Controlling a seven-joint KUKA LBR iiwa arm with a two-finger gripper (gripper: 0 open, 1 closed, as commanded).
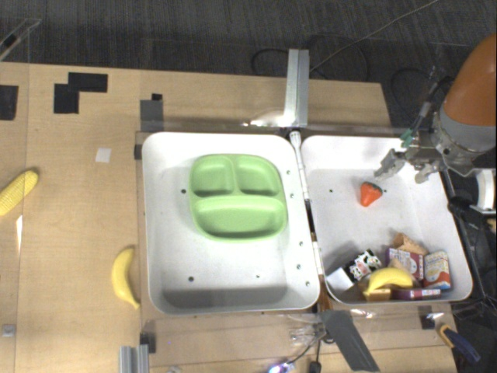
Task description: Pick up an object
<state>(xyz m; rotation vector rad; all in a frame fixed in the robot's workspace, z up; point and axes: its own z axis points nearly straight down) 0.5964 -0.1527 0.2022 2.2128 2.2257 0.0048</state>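
Observation:
In the right bin [342, 162] an orange strawberry-like toy [371, 194] with a green top lies alone near the middle. At that bin's front, several items are heaped together: a yellow banana [387, 280], a black-and-white piece [361, 266], small cartons [408, 258] and a can [437, 270]. My gripper [405, 169] hangs over the bin's back right part, up and right of the orange toy. Its two fingers [386, 165] are spread open with nothing between them.
The left bin [167, 208] holds a green divided plate [237, 195]. On the bench left of the bins lie another banana [124, 277] and a yellow corn cob [17, 193]. A metal post [297, 92] stands behind the bins' shared wall.

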